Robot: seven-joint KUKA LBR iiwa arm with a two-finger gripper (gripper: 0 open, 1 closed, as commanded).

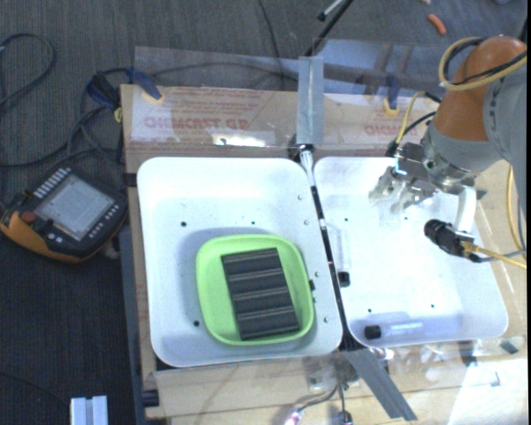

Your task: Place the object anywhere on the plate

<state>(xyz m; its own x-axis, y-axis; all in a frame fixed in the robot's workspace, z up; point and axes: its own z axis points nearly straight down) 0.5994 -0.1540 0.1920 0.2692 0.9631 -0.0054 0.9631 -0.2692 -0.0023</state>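
The surface (239,122) is bearing two white bins. The dark ridged object (260,292) is already lying on the green plate (214,268), well apart from the gripper (398,189). Whether the gripper is apart or together, I cannot tell; the task is appearing done.

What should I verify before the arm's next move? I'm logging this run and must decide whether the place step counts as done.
1. Dark ridged block on the green plate: ok, it lies flat inside the rim.
2. Plate inside the left bin: ok, near the bin's front.
3. Gripper away from the plate: ok, it hangs over the right bin, near that bin's back.
4. Nothing between the gripper's fingers: cannot tell, they blur against the white bin.
5. Yellow cable clear of the arm's path: cannot tell, it runs close beside the wrist.
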